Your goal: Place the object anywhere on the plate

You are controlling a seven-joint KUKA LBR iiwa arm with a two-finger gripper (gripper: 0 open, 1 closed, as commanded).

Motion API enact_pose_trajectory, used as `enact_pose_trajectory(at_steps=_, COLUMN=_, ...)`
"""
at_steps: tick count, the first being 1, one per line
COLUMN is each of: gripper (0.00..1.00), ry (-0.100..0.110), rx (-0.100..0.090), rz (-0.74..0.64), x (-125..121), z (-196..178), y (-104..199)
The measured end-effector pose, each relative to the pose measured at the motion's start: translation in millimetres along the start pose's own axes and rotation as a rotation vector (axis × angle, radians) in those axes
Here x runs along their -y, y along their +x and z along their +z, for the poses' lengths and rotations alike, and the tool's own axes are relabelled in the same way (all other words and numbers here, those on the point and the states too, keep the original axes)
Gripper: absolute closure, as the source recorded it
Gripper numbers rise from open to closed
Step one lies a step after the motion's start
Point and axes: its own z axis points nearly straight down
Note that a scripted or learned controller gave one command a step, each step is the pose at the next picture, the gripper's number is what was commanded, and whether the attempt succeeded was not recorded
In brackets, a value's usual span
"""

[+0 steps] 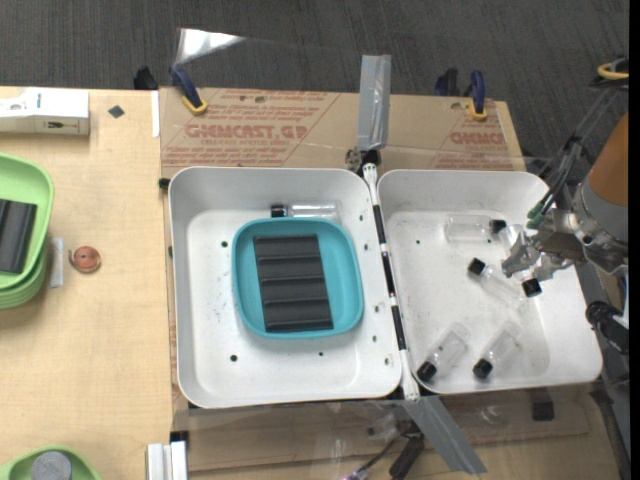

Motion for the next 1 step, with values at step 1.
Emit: enact_pose_trajectory(at_steps=1, gripper=1.00, ry=0.003, rx=0.000, rz=-0.190, x=-3.3, z=31.1, y=75.6)
